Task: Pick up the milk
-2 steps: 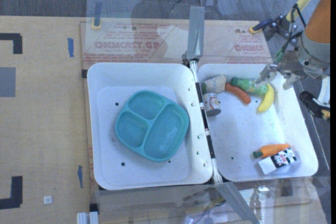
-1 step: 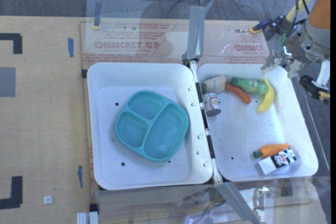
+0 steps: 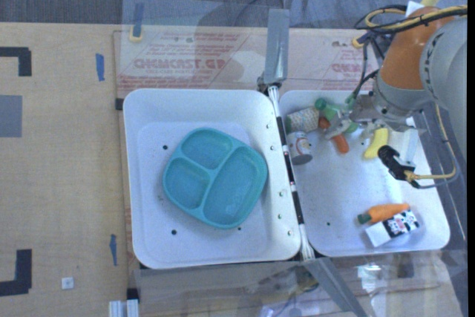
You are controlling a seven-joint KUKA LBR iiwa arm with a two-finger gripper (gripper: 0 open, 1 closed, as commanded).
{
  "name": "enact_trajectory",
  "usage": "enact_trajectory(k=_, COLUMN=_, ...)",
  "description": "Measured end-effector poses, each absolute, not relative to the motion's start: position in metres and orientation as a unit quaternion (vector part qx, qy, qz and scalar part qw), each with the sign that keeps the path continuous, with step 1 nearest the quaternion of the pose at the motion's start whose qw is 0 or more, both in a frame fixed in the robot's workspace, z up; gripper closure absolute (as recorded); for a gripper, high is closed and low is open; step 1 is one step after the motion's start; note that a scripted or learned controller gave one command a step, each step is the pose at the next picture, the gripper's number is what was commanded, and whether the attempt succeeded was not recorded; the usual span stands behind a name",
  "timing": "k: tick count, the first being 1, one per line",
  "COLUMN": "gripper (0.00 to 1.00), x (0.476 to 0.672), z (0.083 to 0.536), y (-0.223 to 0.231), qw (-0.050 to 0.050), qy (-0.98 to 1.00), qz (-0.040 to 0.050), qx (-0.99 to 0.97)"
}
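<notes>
— White and boxy, with black cow patches: milk carton (image 3: pixel 393 227) lying flat at the near right corner of the right bin (image 3: pixel 334 215). Touching anything?

— Just beside a carrot (image 3: pixel 384 212), orange, tapered, green at one end. Well apart from the arm.

— And the left bin (image 3: pixel 141 130)?

— Shallow, white, rounded corners, holding a teal plate (image 3: pixel 215 177) split into three compartments, smooth and matte.

— Farther back in the right bin?

— Clutter at the far end: a small grey can (image 3: pixel 300 148) near the dividing wall, a netted pale bundle (image 3: pixel 303 119), a green piece (image 3: pixel 323 105), a short orange stub (image 3: pixel 340 144), a yellow banana-like shape (image 3: pixel 375 142).

— Arm pose?

— Reaching in from the right, grey links, orange band (image 3: pixel 404 64) above the wrist, wrist bent down over the far clutter. Gripper (image 3: pixel 347 122) low among those items, beside the orange stub.

— Jaws?

— Hard to make out among the clutter; apart or together, cannot tell. Black cable (image 3: pixel 404 168) looping off the wrist toward the bin's right rim.

— Beyond the bins?

— Plywood bench (image 3: pixel 59 159) with blue tape marks, then a clear sheet (image 3: pixel 193 48) with red lettering.
</notes>
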State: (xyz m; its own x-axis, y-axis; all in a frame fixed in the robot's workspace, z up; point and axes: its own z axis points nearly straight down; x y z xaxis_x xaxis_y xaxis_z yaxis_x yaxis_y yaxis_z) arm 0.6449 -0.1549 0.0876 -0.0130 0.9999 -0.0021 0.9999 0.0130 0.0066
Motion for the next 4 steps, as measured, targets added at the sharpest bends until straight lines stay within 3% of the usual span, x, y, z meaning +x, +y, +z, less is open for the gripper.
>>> enact_trajectory(k=1, gripper=0.0, x=0.647, z=0.247, y=-0.207, qw=0.002, qy=0.739, qz=0.0007, qx=0.674)
enact_trajectory(k=2, gripper=0.0, x=0.637, z=0.234, y=-0.22, qw=0.0, qy=0.715, qz=-0.0001, qx=0.699)
enact_trajectory(k=3, gripper=0.0, x=0.581, z=0.133, y=-0.141, qw=0.0, qy=0.681, qz=0.0, qx=0.732)
enact_trajectory(k=4, gripper=1.0, x=0.582, z=0.144, y=-0.143, qw=0.001, qy=0.68, qz=0.0015, qx=0.733)
